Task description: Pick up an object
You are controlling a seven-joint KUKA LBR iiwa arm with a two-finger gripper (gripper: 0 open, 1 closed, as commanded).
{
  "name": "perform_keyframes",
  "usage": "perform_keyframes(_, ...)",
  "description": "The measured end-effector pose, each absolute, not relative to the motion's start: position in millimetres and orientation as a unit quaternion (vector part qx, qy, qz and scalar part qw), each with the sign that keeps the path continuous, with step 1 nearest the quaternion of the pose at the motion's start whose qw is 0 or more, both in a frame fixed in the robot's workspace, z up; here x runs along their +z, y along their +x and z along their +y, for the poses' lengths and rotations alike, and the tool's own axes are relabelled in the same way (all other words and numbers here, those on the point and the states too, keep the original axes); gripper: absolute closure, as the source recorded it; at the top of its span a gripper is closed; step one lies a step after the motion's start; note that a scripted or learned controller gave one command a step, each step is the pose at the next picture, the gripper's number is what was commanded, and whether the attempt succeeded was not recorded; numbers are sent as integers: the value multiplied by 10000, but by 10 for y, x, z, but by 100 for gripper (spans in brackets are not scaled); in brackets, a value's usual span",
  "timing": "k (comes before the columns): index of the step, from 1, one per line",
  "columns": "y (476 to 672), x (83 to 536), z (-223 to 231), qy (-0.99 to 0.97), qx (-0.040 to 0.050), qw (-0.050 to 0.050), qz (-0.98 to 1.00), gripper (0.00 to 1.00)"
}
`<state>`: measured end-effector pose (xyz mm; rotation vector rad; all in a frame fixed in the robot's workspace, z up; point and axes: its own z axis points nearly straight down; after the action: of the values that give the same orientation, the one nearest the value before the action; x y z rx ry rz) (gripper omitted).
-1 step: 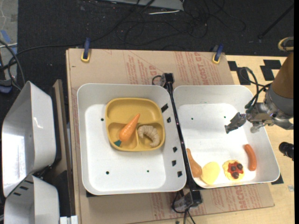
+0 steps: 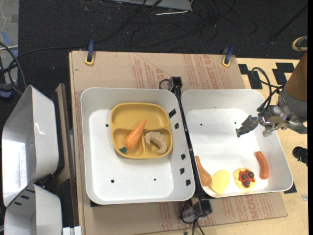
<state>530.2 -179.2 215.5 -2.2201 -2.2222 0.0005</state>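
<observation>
My gripper point(image 2: 252, 125) hangs over the right bin point(image 2: 215, 116), at eleven o'clock from the sausage point(image 2: 263, 164); open or closed, I cannot tell.

Both white bins, the left bin point(image 2: 98, 180) and the right bin point(image 2: 215, 106), look like smooth moulded plastic with a soft sheen. The yellow plate point(image 2: 120, 112) is matt plastic. On it, the carrot point(image 2: 135, 133) and shrimp point(image 2: 157, 141) look like toy plastic, as does the sausage point(image 2: 263, 164). Under the bins lies brown printed cardboard point(image 2: 132, 67), dull and papery. My gripper point(image 2: 247, 126) is dark and matt.
</observation>
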Motion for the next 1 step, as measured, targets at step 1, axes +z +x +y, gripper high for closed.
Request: perform_keyframes(1,5383,1559,-1784,-7073,10,17,-7069,0)
